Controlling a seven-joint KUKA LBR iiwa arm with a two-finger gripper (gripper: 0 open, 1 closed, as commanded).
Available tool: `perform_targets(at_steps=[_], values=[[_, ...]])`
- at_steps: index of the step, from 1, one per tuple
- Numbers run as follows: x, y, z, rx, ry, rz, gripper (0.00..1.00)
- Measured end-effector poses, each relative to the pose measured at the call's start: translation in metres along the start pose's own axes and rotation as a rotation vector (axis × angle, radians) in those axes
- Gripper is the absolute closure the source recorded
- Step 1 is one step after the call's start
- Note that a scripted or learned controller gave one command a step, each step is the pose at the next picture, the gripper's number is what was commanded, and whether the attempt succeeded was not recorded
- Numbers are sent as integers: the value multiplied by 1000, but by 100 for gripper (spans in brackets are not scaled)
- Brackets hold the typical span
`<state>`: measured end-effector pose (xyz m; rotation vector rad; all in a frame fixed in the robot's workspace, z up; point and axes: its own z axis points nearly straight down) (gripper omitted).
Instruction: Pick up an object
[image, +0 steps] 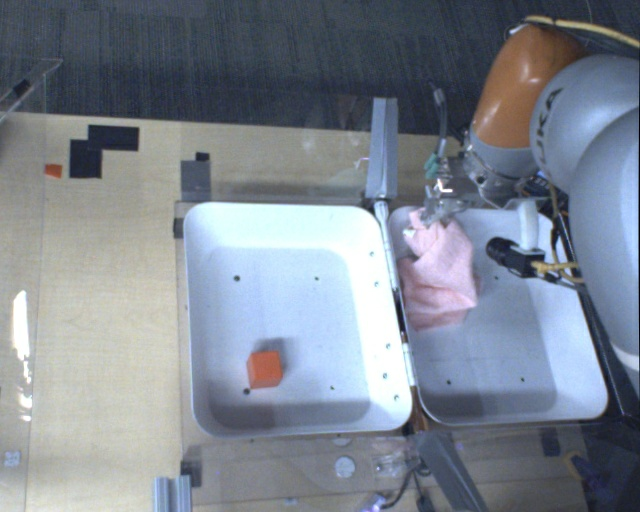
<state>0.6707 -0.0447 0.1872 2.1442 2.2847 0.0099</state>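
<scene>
I see the bench (100, 330) as a pale wood surface spanning the view, with the two white bins set side by side on it. The arm (590, 130) takes up the upper right, a big grey body with its orange band (520, 80) near the top, reaching in over the right bin (520, 400). The left bin (290, 260) is the wider-looking of the two from here; the right bin sits just beside it, their rims touching along the middle seam. A grey metal post (381, 150) stands upright at the far end of that seam.

In the right bin I see a pink cloth (440, 275), crumpled, lying against the bin's left wall in its far half. Its top corner is bunched up and rises to the gripper (437, 208), which sits directly above it at the bin's far left corner. The cloth's upper tip meets the fingertips, so I read the gripper as closed on the cloth, with most of the fabric hanging or resting below.

A black cylindrical part (512, 255) with yellow cabling sticks out from the wrist over the right bin.

In the left bin, a small orange block (265, 369) rests on the floor near the front left, well apart from the cloth.

On the bench's far left are black patches (100, 148) and a tiny orange mark (53, 171).
</scene>
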Motion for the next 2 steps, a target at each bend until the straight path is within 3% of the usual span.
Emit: perform_targets(at_steps=[1,2], values=[[59,3,1,3,0,-125,100],[87,5,-19,0,0,-232,100]])
